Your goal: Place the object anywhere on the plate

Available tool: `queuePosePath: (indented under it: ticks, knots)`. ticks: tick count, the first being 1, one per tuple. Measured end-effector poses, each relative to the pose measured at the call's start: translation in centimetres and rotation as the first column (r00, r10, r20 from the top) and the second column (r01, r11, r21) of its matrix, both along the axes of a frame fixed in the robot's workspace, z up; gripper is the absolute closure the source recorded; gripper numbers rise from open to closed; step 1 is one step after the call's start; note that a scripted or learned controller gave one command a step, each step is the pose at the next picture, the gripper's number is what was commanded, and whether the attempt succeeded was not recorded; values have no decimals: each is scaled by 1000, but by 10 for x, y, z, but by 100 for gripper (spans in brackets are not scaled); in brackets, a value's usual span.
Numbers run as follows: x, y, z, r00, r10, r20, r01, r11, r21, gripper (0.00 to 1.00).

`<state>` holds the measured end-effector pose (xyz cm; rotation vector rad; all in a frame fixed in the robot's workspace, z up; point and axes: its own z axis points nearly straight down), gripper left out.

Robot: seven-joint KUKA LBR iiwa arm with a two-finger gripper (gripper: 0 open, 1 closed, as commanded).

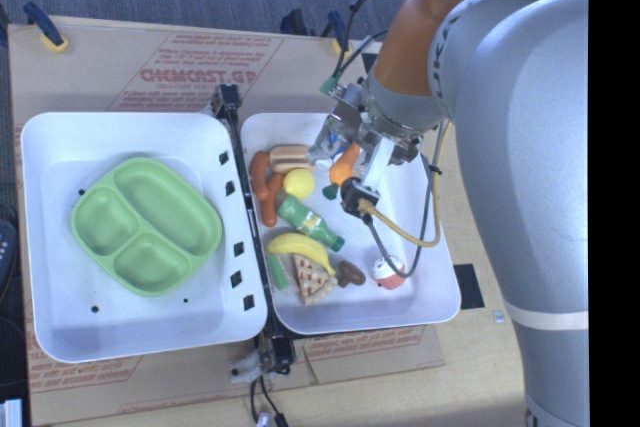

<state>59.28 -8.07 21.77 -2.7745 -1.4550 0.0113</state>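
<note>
1. An orange carrot-like toy is sitting at the gripper, above the right bin; it looks pinched between the fingers, so the claw is closing on it.
2. It is probably light, stiff, smooth plastic, so it could be slipping; a mid-body grip across its width suits it best.
3. The green plate is lying in the left bin, well apart.
4. Other toy foods, a yellow lemon and banana among them, are crowding the right bin.

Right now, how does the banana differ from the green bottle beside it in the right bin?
The banana is yellow and curved; the green bottle is straight with a yellow label. The banana lies nearer the bin's front edge, against the pizza slice, while the bottle lies just behind it, below the lemon. Both lie flat.
</note>
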Motion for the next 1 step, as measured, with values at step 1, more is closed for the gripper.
queuePosePath:
  ticks: [1]
  knots:
    - [0, 0, 0, 1000, 0, 0, 0, 1000, 0, 0]
